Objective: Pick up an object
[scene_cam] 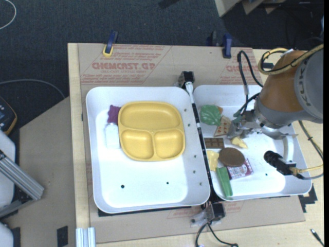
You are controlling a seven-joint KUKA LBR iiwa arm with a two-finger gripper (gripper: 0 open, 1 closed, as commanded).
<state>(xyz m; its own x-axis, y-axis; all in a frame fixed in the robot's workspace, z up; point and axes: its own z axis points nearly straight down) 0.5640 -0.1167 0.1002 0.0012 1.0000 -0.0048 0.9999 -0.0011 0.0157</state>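
The gripper [239,131] is low in the right bin [257,189], near small yellow pieces [237,142]; I cannot tell its state. A green stick [224,181] lies near the front wall, its long axis running front to back.
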